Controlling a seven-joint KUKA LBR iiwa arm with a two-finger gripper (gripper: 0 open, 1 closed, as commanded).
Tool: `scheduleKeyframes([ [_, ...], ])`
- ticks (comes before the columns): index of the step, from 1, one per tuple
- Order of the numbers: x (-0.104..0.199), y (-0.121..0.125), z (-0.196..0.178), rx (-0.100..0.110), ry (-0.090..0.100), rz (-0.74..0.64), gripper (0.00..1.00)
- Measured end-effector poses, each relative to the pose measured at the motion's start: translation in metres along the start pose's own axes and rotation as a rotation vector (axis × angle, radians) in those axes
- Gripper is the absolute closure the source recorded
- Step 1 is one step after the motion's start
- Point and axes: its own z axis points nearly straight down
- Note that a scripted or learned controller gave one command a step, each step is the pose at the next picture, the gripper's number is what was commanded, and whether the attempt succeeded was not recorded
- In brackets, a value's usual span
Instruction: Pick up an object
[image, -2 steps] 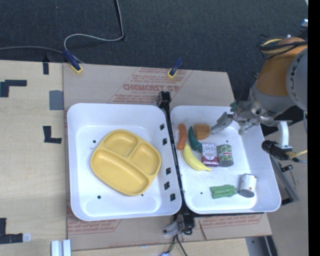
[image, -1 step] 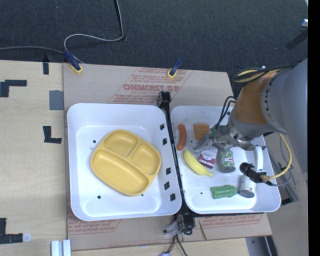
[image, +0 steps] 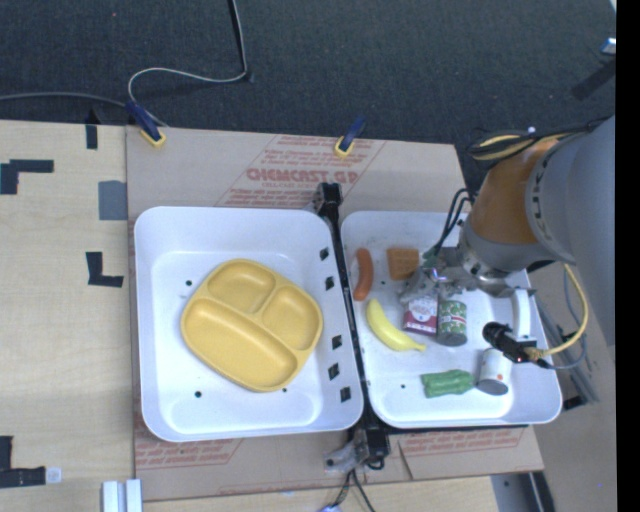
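Down in the right bin (image: 540, 395) stands the gripper (image: 432, 283), just above a red packet (image: 421, 316) and a green can (image: 453, 322); I cannot tell how it is set. Near them lie a banana (image: 392, 329), a sausage (image: 363, 274), an orange block (image: 403, 262) and a green object (image: 445, 383). A yellow divided plate (image: 251, 323) lies in the left bin (image: 160, 300).

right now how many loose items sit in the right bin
6: a sausage and orange block at the far left, banana, red packet and can mid-bin, green toy in front. The arm may hide more.
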Motion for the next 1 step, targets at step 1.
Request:
scheduleKeyframes([
  [1,0.0559,-0.0334,-0.0898,0.001,0.002,-0.002,1.00],
])
